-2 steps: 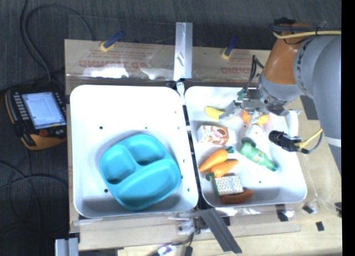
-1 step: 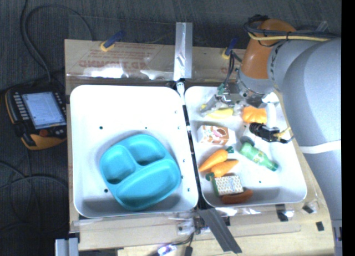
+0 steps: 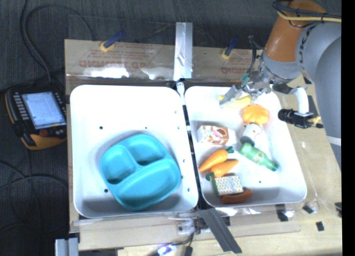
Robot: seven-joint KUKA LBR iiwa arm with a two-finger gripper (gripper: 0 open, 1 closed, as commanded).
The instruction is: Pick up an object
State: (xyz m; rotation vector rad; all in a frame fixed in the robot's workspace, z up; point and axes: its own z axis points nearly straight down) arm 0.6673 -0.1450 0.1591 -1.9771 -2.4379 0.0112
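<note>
Now, the grey arm with its orange band is seen reaching in from the right, over the far end of the right bin. In the left bin a blue divided plate is laid, well apart from the action. The right bin is crowded: an orange round toy, a green bottle, two toy carrots, a small printed carton, a patterned block and a red piece at the near wall.

The gripper is held low at the far wall, fingers apparently spread and released, nothing seen clamped between them. A pale yellow object is found just beneath and slightly nearer than the fingertips, touching or nearly so; contact cannot be settled. Its long axis appears to run across the bin, left to right. That is judged the likely target: a short descent toward the near side, then closing across the narrow width, is what seems called for. The orange toy just beside it could be nudged.
</note>
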